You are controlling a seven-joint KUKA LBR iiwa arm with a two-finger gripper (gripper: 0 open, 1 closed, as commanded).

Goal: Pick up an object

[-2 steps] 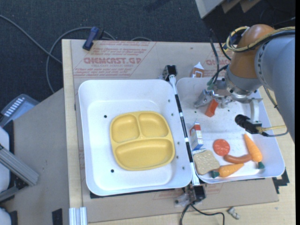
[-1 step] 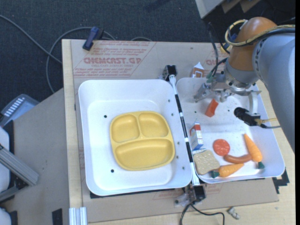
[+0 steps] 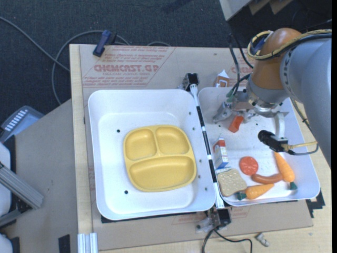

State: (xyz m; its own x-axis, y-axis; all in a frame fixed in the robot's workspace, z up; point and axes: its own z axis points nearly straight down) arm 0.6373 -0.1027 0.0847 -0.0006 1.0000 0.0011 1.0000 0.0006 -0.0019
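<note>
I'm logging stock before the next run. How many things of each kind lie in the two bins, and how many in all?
Yellow divided tray: 1
Carrots: 2
Red tomato: 1
Sausage: 1
Bread slice: 1
Small carton: 1
Small red piece: 1
Total: 8

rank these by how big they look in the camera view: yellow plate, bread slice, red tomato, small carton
1. yellow plate, by far the largest
2. bread slice
3. red tomato and small carton look about alike, so they are not ranked
</note>
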